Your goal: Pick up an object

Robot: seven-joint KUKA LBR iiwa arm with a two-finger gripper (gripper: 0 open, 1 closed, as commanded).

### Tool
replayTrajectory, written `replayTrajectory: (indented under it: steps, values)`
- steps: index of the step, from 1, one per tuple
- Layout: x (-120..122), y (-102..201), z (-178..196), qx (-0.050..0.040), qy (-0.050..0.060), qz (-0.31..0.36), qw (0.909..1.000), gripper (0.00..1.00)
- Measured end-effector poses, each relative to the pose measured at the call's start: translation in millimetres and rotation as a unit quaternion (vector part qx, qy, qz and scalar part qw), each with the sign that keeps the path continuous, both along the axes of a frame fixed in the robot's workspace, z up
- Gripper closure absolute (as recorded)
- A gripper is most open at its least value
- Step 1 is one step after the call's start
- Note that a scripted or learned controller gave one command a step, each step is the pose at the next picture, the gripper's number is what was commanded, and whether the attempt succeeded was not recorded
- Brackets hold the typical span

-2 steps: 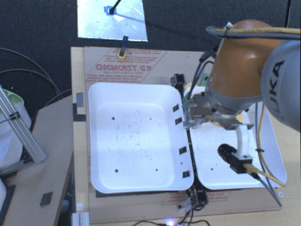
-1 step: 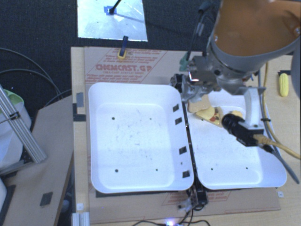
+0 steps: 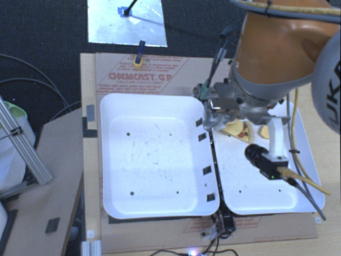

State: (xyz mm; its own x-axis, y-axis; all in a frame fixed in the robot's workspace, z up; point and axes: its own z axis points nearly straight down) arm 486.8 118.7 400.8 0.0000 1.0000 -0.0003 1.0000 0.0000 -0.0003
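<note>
Tool (image 3: 219,115) low over right bin (image 3: 250,193)

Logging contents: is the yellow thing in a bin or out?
In: the flat yellow object lies on the floor of the right shallow white bin.

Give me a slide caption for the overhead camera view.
Grey arm with orange band reaches over small yellow-orange pieces in the right shallow white plastic bin.

My arm (image 3: 277,41) hangs bulky over the back of the right bin (image 3: 250,199), crowding the corner where yellow pieces (image 3: 238,128) lie near the inner rim. The two bins' rims meet in a ridge (image 3: 214,161) studded with black clips (image 3: 206,170). The left bin (image 3: 149,164) offers wide open floor; so does the right bin's front part.
</note>
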Motion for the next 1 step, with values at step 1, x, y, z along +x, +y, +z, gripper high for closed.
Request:
replayTrajectory:
  steps: [1]
  values:
    - [0.4, -33.1, 73.9, 0.0012, -0.005, -0.001, 1.0000, 1.00]
